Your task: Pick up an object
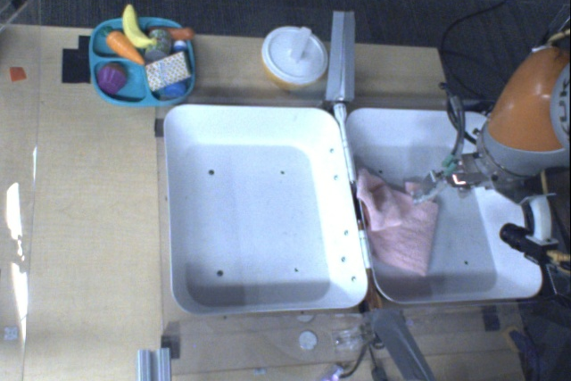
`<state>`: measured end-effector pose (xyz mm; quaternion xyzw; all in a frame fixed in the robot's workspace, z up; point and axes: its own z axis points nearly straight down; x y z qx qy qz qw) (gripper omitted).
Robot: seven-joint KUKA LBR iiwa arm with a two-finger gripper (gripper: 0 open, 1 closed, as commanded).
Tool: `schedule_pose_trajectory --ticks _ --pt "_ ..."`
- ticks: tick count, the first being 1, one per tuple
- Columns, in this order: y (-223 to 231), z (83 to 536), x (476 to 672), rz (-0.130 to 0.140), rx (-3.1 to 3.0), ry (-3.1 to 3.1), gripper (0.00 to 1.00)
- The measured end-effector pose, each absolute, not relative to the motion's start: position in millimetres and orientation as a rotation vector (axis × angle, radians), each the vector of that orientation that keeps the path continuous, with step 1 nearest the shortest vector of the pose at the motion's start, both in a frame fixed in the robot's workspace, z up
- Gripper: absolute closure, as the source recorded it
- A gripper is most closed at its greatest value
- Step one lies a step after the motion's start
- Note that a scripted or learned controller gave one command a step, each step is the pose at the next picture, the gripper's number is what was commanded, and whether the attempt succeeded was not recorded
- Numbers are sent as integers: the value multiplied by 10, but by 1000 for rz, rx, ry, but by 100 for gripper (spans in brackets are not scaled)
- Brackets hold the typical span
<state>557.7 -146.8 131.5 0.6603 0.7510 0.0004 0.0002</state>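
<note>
A crumpled pink cloth [397,227] lies in the right bin [508,277], against its left wall. My gripper [434,184] is low in that bin, at the cloth's upper right corner. It looks to be touching the fabric or just above it. The view is too small and blurred there to show how the tip stands. The grey arm with its orange band [531,107] comes in from the right, over the bin's far right corner.
The left bin [250,192] stands beside the right one, and a metal rail [340,58] runs back from their shared wall. Behind the bins are a white lidded cup [294,55] and a blue tray [100,90] of toy food. Cables hang at the right.
</note>
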Motion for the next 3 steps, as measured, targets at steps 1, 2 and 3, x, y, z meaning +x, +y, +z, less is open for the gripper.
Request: schedule_pose_trajectory --ticks 1,2,3 --pt "-1339 909 5504 14 1998 2407 0" --pt "-1325 1023 5544 23 1990 2406 100" --pt "-846 2011 6037 7 1882 2508 100"
